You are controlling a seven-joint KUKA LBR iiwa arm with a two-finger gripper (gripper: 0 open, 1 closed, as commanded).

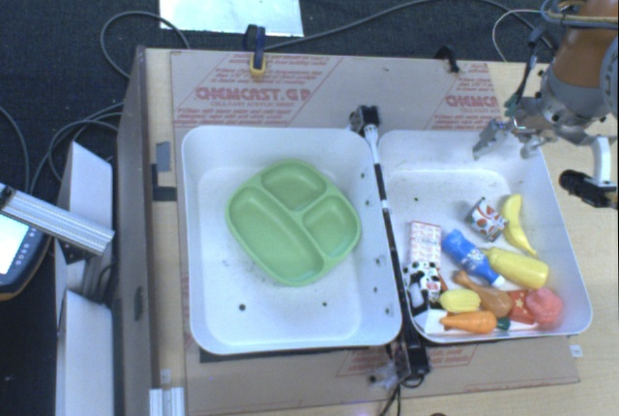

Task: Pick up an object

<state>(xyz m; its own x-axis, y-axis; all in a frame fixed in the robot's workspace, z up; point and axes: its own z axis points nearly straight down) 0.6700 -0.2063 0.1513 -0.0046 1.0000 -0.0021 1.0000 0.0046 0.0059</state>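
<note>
A green divided plate (293, 222) lies in the left white bin (208, 308), well to the tool's left. A yellow clamp (256, 52) grips the tabletop (319, 85) edge, farther left of the tool.

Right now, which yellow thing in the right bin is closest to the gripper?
The banana, at the pile's top edge, nearest the gripper; the yellow bottle and lemon lie lower.

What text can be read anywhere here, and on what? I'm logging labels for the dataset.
"CHEMCAST GP", red, on the protective sheet behind the left bin; the same mark repeats near the right bin, too faint to read fully.
Patterned carton in the right bin: print too small to read.
Small can: label blurred.
</note>
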